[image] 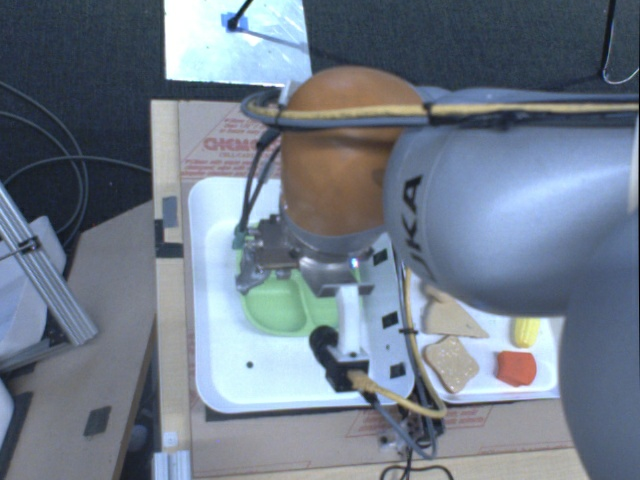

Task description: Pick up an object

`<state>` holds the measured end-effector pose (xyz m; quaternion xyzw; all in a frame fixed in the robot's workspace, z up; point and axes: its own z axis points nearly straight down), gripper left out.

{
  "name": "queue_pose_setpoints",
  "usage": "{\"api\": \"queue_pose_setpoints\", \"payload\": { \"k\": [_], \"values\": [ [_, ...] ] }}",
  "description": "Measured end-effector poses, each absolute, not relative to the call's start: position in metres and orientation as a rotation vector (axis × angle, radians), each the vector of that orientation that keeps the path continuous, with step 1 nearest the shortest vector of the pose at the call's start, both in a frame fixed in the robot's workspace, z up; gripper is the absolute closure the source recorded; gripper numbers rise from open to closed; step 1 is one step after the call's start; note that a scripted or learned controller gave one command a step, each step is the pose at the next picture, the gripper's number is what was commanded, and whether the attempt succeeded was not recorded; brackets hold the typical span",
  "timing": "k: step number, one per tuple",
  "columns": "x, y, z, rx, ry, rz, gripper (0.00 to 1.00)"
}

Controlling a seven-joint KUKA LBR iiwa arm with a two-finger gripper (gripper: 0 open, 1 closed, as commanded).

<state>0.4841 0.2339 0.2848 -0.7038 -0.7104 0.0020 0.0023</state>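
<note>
A light green, bowl-like object point(285, 310) lies in the middle of the left white bin point(228, 373). My gripper point(262, 266) hangs low over the green object's upper left edge, under the orange wrist band point(335, 158). The arm's own body hides the gripper's tip and much of the green object. I cannot tell whether the gripper touches it.
The right bin point(500, 393) holds a tan triangular piece point(452, 318), a toast-like slice point(452, 363), a small yellow item point(526, 330) and a red item point(516, 368). The grey arm covers most of the right side. A black cable loop point(325, 350) hangs by the bins' divider.
</note>
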Motion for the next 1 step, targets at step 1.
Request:
{"api": "queue_pose_setpoints", "payload": {
  "k": [1],
  "values": [
    [0.4899, 0.1730, 0.0884, -2.228, -2.218, -0.005, 0.00]
  ]
}}
